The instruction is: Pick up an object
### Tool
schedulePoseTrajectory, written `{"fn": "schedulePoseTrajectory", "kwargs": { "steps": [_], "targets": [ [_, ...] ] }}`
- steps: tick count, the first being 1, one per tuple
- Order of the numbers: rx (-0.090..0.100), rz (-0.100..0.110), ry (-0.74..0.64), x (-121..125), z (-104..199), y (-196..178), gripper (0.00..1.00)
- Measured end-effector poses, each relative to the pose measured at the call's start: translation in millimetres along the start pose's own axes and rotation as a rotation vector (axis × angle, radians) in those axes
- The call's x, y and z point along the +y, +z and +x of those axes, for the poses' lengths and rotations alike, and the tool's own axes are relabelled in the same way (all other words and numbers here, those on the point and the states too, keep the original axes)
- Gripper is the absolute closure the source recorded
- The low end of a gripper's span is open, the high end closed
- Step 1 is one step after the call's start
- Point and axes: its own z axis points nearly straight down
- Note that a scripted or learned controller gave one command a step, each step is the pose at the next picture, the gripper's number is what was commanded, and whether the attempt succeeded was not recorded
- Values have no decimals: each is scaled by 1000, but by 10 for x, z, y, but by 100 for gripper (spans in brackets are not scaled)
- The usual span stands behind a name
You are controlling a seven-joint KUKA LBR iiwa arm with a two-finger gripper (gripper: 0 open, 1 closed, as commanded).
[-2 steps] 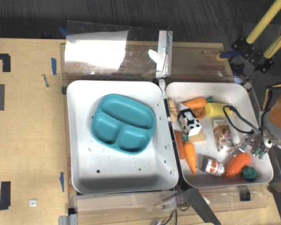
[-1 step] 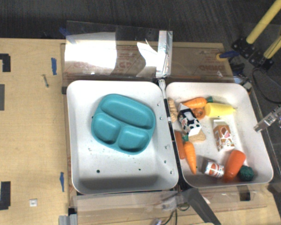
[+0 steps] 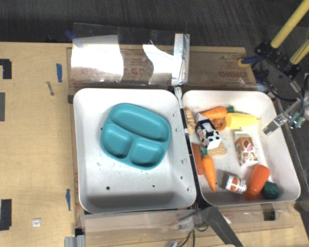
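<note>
The right white bin (image 3: 283, 153) holds several toy foods. An orange carrot (image 3: 214, 112) and a yellow piece (image 3: 241, 120) lie at the back. A black-and-white carton (image 3: 208, 133) stands left of the middle, and a small printed box (image 3: 245, 149) lies in the middle. At the front are a second carrot (image 3: 209, 172), a small can (image 3: 233, 183) and an orange vegetable with a green top (image 3: 258, 179). My gripper (image 3: 287, 118) hangs over the bin's right rim, above and to the right of the yellow piece, touching none of the objects.
The left white bin (image 3: 87, 179) holds a teal divided plate (image 3: 135, 135). A clear plastic wall (image 3: 144, 60) stands behind the bins. Yellow rods and black cables (image 3: 288, 35) crowd the back right. Brown bench board (image 3: 26, 138) stretches to the left.
</note>
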Motion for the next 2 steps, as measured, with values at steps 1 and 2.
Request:
{"fn": "schedulePoseTrajectory", "kwargs": {
  "steps": [1,2],
  "targets": [
    [1,3,3,-19,-12,10,0],
    [10,11,-8,179,-273,1219,0]
  ]
}}
